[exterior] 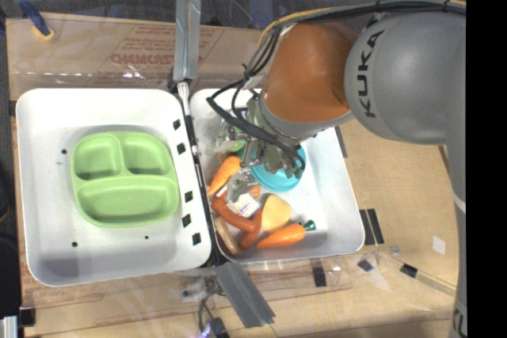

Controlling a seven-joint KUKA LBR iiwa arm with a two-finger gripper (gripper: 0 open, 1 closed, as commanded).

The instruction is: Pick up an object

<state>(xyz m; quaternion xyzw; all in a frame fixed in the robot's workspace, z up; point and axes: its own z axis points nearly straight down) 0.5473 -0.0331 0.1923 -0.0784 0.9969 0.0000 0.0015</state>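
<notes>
We are looking down on a counter carrying two shallow white bins side by side. The left bin is holding a pale green divided tray, smooth moulded plastic with rounded corners and three compartments, lying flat with its long side running from 9 to 3 o'clock.

The right bin is holding a heap of toy food, crowded toward its 7 o'clock corner. An orange carrot is lying with its long axis running from 7 to 1 o'clock, its narrow end toward 7. A second orange carrot is lying at the bin's 6 o'clock edge, its long axis nearly 9 to 3 o'clock, with a small green stub at the 3 o'clock end. A glossy red sausage-shaped piece is running from 10 to 4 o'clock between them, and a smooth pale yellow wedge is sitting just beside it. A round teal dish is lying at the heap's 1 o'clock side.

The grey arm, with its rounded orange band, is reaching in from 3 o'clock. The pincer is hanging low over the heap, close to the first carrot and the dish. We cannot tell how far it is spread, nor whether it has anything in its grip.
</notes>
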